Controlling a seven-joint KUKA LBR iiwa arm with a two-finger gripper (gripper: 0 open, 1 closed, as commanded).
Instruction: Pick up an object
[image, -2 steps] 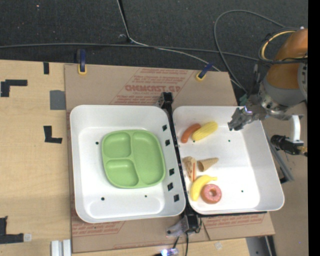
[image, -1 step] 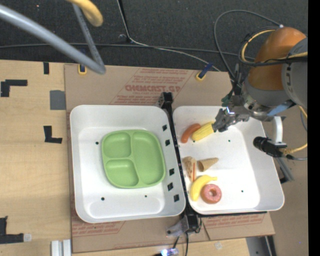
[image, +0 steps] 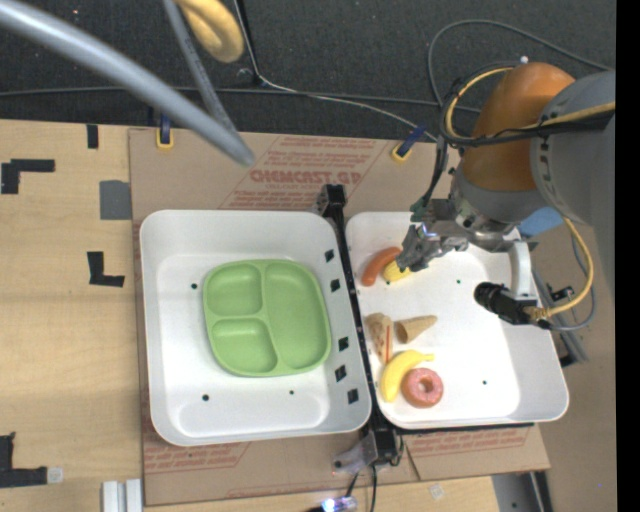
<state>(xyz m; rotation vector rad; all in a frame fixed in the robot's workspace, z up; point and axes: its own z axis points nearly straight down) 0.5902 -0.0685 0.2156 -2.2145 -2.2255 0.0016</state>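
My gripper (image: 413, 256) is low in the right bin (image: 520, 395), near its back left corner. Its tip sits right over a small yellow piece (image: 396, 273) and beside an orange-red sausage-shaped toy (image: 377, 265). Further forward in the same bin lie a tan ice cream cone (image: 416, 327), a brownish piece (image: 378, 330), a yellow banana (image: 396, 373) and a pink doughnut (image: 424, 387). No object shows clearly between the fingers.
The left bin (image: 170, 250) holds a green divided plate (image: 267, 318). A black divider (image: 345, 290) runs between the bins. Cables and the arm's grey body (image: 520, 150) hang over the right bin's back right. A grey pole (image: 130, 70) crosses the upper left.
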